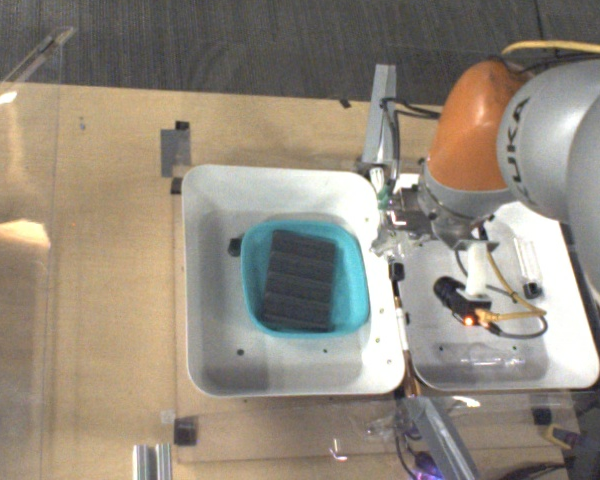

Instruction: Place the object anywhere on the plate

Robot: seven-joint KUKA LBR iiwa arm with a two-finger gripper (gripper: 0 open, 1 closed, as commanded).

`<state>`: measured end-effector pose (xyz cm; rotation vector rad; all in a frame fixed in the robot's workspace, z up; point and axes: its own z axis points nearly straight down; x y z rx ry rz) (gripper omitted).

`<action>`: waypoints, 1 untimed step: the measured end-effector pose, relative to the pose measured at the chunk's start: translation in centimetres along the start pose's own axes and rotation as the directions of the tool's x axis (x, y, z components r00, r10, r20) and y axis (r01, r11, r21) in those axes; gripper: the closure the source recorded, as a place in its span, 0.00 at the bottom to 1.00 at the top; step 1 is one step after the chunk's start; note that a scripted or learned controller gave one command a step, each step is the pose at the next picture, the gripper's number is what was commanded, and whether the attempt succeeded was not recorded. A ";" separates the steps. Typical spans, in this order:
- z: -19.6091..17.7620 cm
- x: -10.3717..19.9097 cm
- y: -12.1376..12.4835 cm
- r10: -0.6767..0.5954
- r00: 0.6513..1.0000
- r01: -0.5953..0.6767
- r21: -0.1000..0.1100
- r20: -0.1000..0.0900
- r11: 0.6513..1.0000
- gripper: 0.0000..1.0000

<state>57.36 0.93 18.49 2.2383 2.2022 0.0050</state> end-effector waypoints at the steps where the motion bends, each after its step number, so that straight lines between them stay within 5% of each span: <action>1: 0.0 -0.1 0.0 0.001 1.000 -0.001 0.000 0.000 1.000 0.00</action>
